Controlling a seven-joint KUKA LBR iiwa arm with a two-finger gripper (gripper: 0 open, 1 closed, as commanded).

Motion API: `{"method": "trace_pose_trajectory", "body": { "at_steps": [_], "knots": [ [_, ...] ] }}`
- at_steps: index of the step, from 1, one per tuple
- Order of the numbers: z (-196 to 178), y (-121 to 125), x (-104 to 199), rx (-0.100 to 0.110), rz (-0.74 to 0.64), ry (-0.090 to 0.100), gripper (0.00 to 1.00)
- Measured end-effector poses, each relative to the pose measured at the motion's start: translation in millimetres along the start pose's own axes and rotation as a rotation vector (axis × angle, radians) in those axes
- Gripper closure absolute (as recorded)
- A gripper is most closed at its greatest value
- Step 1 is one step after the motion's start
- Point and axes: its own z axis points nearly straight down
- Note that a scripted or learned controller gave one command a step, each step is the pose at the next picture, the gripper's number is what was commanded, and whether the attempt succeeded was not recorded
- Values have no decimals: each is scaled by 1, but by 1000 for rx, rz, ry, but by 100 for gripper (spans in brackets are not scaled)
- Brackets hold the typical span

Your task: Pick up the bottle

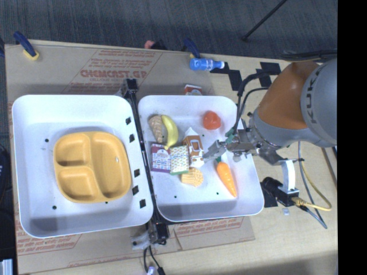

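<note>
A small blue bottle-like object [205, 65] lies on its side on the cardboard beyond the far edge of the right bin [243, 202]. My gripper [217, 149] is low inside the right bin, reaching in from the right. It sits between a red tomato [211, 120] and an orange carrot [226, 177], just right of a small brown and white carton [192, 146]. The blue object is well away from the gripper, outside the bin. Nothing visibly sits in the gripper.
The right bin also holds a banana [170, 130], a brown potato-like piece [155, 126], flat printed packets [170, 159] and a waffle piece [192, 178]. A yellow divided plate [92, 166] lies in the left bin [34, 113]. Blue clamps [26, 46] hold the cardboard's far edge.
</note>
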Motion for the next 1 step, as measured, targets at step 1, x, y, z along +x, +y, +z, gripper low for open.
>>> {"method": "trace_pose_trajectory", "body": {
  "at_steps": [1],
  "knots": [
    [6, 35, 18, 0, 701, 1, 0]
  ]
}}
